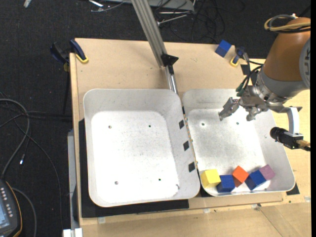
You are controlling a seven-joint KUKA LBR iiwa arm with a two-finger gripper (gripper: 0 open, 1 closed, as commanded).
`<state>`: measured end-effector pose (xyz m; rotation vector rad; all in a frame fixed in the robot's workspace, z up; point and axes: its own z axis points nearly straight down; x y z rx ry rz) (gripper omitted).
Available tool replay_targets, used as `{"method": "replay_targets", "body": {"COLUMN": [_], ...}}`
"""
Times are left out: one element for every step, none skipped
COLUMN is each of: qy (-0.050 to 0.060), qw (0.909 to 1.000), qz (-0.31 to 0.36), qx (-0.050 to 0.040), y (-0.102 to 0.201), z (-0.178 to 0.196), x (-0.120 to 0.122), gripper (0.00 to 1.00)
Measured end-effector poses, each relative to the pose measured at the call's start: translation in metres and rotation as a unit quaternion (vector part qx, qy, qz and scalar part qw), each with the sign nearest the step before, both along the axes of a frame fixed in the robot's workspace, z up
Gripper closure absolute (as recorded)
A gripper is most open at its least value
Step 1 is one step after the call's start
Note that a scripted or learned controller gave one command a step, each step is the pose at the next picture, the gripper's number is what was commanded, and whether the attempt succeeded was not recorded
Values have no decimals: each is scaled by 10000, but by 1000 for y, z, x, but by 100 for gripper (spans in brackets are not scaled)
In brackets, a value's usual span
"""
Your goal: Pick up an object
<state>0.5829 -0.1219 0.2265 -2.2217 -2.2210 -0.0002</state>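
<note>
While the blocks sit bunched against the near rim of the right bin [212,100], well in front of the tool [242,108], a good pick means choosing one at the edge of the cluster. The yellow block [211,177] at the far end from the arm has the freest sides; the blue block [226,182], orange block [240,174], second blue block [256,179] and purple block [267,171] crowd each other and the bin wall. Descend straight down with the fingers straddling two open faces. The tool hangs above the bin's bare back area, fingers apparently spread apart with nothing between them, though the slanted view leaves this uncertain.
</note>
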Motion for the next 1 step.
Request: {"method": "replay_targets", "body": {"qy": [41], "qw": [10000], "qz": [-8], "qx": [10], "y": [25], "z": [-33], "x": [-77], "gripper": [0]}}
